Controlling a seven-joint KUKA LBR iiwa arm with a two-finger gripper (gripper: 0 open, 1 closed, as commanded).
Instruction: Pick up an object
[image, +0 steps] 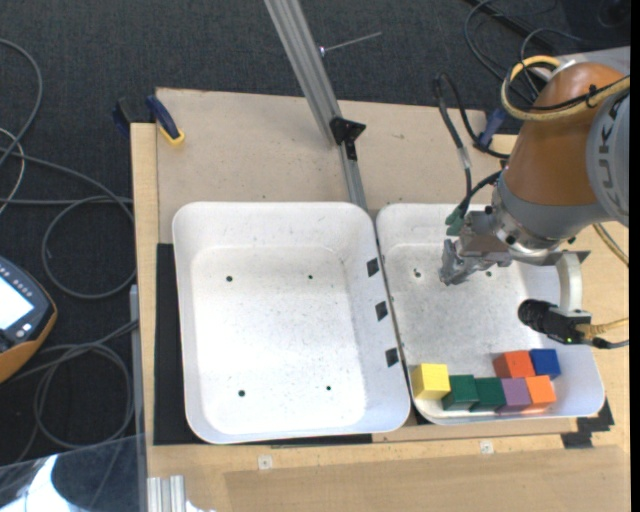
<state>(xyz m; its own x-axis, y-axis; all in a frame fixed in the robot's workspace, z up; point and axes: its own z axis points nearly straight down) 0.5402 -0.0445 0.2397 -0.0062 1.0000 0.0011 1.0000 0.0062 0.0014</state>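
1. On the grey-and-orange robot arm (585, 140), at the right edge, large dark letters appeared on the grey casing, cut off; they seemed to read "UK", part of a brand name.
2. No other text was legible.

The gripper (455, 272) hangs over the upper part of the right bin (420, 300), nothing between its fingers that I can make out. Well below it, along the bin's near edge, sit the blocks: a yellow block (432, 379) down and a little left, green blocks (474, 391), a purple block (516, 393), orange blocks (527, 377) and a blue block (545, 361) further right. The left bin (270, 320) lies off to its left.
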